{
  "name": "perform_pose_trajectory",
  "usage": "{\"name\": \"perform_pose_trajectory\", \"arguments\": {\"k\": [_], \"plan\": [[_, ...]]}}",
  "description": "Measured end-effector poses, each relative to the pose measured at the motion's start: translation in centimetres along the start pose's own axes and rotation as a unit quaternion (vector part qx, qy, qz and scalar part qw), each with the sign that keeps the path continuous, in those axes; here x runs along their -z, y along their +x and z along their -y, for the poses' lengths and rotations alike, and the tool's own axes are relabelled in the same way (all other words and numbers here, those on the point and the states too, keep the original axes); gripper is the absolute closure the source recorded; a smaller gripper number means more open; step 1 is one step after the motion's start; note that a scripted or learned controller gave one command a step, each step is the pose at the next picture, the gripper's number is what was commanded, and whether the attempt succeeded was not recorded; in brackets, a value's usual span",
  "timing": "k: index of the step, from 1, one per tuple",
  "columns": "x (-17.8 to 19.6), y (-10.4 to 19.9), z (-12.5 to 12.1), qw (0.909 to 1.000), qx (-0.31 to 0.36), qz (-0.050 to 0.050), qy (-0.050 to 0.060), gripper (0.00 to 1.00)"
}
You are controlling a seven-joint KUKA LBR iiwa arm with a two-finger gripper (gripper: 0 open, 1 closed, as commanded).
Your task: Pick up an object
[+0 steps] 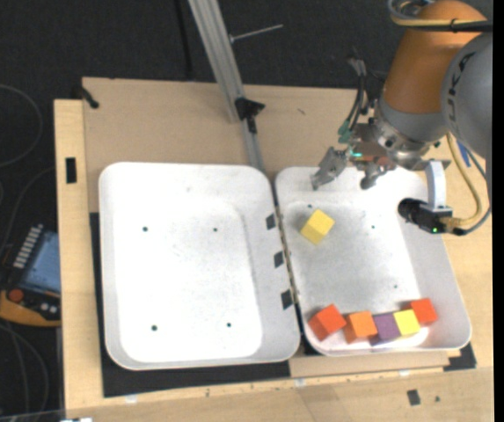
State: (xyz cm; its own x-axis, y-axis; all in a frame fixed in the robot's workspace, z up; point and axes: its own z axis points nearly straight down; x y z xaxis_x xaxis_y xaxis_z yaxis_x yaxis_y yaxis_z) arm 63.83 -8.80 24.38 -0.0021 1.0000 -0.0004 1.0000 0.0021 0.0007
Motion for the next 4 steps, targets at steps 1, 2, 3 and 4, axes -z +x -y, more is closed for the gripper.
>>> {"name": "perform_pose_trajectory", "arguments": {"k": [1, 2, 3, 4], "plan": [[-14.3, -0.6, 3.8, 1.0000, -0.002, 0.000, 0.004, 0.00], [-14.7, -0.6, -0.4, 1.0000, 0.000, 0.000, -0.001, 0.00], [-14.7, -0.6, 5.1, 1.0000, -0.002, 0.000, 0.002, 0.00], [-14.6, 0.2, -1.0, 1.0000, 0.001, 0.001, -0.003, 0.00]]}}
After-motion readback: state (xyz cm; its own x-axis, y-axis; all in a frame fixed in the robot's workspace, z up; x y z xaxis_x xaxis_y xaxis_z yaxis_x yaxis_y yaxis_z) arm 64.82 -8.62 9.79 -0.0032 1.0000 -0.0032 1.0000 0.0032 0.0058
